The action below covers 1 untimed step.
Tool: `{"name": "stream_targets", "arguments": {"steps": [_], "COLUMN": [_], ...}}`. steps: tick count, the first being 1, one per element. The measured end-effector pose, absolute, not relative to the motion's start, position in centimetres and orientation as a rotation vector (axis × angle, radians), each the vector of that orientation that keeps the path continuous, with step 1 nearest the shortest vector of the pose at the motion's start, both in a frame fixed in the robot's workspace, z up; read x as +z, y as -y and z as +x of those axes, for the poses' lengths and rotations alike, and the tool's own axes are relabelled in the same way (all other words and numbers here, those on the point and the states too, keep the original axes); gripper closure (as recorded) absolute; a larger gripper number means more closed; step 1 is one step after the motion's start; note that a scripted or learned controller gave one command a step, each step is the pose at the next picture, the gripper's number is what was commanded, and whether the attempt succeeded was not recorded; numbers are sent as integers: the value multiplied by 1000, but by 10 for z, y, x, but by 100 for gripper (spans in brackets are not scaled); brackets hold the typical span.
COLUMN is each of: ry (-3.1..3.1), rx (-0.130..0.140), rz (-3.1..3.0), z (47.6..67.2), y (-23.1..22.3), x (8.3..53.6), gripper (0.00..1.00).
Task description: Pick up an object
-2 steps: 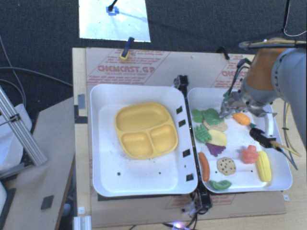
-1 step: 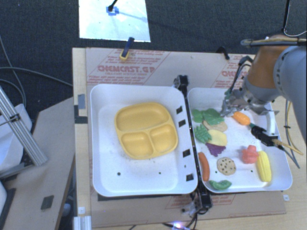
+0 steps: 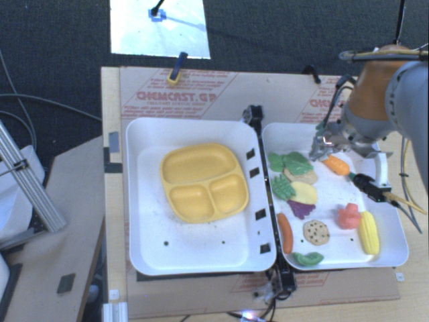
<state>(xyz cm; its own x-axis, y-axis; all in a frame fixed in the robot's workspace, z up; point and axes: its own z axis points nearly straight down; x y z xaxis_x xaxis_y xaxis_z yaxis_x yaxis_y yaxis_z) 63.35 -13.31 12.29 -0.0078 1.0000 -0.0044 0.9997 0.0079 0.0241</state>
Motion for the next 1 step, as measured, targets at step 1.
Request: {"name": "stream_targets", "arguments": {"steps": [1], "ry": [-2231], "rx": [9], "rz": [2209], "z": [590], "y": [69], "x": [189], "gripper": [100]}}
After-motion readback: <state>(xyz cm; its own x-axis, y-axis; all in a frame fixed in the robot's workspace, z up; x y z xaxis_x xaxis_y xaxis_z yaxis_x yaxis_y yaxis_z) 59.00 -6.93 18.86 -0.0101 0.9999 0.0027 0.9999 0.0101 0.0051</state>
